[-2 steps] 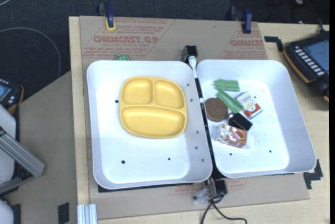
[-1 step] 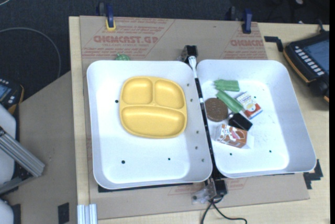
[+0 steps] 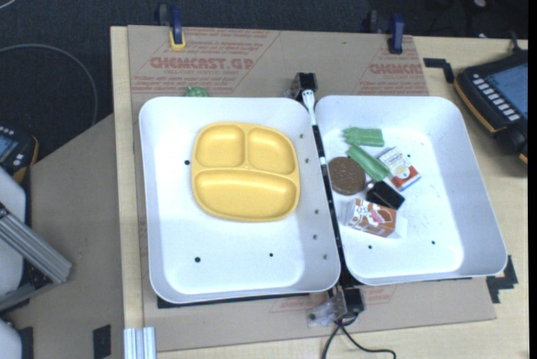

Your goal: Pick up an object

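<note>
A brown board (image 3: 252, 55) covered the bench, held at its far edge by two blue clamps (image 3: 175, 20). On it sat the two white bins side by side, their inner rims touching along the middle.

The left bin (image 3: 168, 248) held a yellow divided plate (image 3: 246, 171), lying flat toward the far half of the bin, with three compartments facing up.

The right bin (image 3: 453, 215) held the small objects to pick from, all gathered in its left half near the shared rim. A long green piece (image 3: 367, 161) lay at a slant, with a shorter green piece (image 3: 363, 136) just beyond it. A brown round disc (image 3: 346, 175) lay flat against the long green piece's near side. A white and orange packet (image 3: 397, 165) lay just right of the green piece. A red and white wrapper (image 3: 372, 217) lay nearest the camera, and a small black block (image 3: 385, 195) rested at its far edge.

Whether the gripper was released, clenched or grasping anything could not be told.
</note>
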Motion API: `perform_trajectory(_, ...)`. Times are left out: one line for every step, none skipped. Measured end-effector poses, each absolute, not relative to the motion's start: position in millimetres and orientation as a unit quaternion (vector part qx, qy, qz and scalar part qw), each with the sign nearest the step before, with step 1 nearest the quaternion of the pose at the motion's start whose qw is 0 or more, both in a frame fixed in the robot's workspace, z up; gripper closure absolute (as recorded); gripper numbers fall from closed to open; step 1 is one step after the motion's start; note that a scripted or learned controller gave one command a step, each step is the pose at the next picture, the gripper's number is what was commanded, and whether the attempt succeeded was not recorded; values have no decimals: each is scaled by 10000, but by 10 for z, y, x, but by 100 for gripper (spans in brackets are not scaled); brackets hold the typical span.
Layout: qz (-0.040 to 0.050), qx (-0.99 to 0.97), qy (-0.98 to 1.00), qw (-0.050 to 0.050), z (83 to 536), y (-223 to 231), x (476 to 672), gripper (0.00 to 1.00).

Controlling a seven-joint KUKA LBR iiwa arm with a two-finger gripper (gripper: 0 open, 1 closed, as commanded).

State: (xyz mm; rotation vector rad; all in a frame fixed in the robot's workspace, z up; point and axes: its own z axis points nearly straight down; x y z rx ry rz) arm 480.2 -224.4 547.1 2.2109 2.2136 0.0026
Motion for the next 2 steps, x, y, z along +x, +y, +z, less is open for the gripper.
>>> perform_trajectory(12,7065,7077,94,5580,-2245,4810,100)
perform_trajectory(16,7063,7078,123,5689,-2246,4816,100)
